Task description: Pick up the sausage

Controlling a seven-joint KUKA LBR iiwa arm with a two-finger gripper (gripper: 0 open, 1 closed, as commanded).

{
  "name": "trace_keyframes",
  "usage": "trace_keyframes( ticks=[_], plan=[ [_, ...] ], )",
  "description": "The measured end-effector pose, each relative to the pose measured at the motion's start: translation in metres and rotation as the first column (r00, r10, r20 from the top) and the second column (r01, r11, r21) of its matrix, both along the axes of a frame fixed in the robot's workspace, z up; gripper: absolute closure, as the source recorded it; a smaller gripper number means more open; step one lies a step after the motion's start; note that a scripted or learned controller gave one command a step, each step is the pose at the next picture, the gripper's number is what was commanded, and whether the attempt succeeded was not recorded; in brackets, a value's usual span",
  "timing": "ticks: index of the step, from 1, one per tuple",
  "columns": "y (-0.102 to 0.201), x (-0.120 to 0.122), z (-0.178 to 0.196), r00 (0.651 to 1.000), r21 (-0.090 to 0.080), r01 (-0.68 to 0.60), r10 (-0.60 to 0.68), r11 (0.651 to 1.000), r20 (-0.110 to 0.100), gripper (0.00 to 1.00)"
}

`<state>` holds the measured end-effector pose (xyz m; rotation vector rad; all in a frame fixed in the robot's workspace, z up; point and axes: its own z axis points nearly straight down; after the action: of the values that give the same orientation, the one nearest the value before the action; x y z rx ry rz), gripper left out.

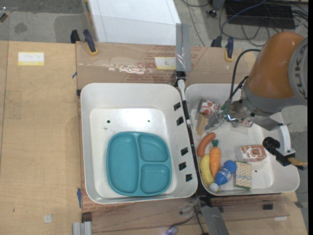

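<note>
The sausage [206, 144] is a short reddish-orange link lying at a slant near the left wall of the right bin [288, 182], free of any grip. My gripper [218, 120] hangs over the upper middle of that bin, a short way above and to the right of the sausage and apart from it. The grey arm with its orange band [276, 67] comes in from the right and hides part of the bin's back.
Just below the sausage lie a carrot [215, 163], a banana [206, 174] and a blue bottle [224, 173]. A red-and-white packet [209, 106], a tan cone [201, 124], a small carton [253, 153] and a box [243, 175] share the bin. The left bin [93, 131] holds a teal divided plate [117, 165].
</note>
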<state>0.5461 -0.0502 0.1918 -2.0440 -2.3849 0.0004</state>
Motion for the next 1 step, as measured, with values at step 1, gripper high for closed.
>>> trace_keyframes(
  ticks=[1],
  plan=[
    [-0.0146, 0.0039, -0.0998, 0.993, 0.000, -0.121, 0.121, 0.993, 0.003, 0.00]
  ],
)
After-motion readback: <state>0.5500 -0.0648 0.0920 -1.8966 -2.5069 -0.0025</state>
